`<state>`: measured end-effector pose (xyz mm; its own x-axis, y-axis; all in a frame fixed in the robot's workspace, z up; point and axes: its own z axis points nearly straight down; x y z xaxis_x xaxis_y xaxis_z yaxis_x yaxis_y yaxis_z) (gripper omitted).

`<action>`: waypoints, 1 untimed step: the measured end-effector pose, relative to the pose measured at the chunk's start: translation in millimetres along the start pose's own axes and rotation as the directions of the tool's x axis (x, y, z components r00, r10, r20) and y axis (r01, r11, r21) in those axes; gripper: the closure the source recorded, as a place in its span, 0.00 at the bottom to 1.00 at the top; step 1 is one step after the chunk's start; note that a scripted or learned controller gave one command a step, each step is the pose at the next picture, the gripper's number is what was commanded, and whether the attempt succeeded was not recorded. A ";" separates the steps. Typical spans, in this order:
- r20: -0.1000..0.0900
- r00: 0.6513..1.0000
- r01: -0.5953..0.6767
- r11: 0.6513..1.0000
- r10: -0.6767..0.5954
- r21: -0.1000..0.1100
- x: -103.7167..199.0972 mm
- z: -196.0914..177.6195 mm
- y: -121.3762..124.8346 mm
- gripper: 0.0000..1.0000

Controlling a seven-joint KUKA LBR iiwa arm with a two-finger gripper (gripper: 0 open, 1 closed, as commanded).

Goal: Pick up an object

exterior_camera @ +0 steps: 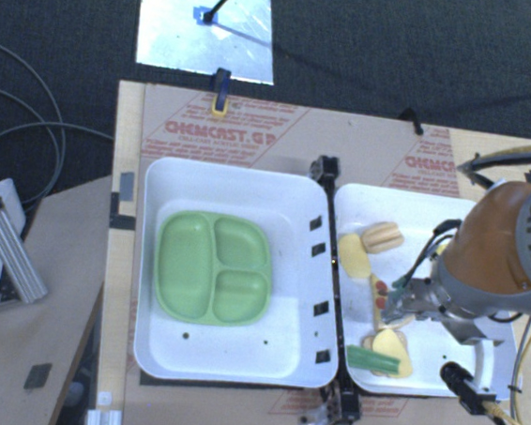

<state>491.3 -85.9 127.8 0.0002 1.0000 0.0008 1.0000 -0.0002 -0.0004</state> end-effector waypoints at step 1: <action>-0.001 1.000 0.010 1.000 -0.010 -0.008 53.2 -59.8 -3.0 1.00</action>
<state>488.4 -32.8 187.7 -0.0100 0.9999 0.0020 0.9999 0.0100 0.0077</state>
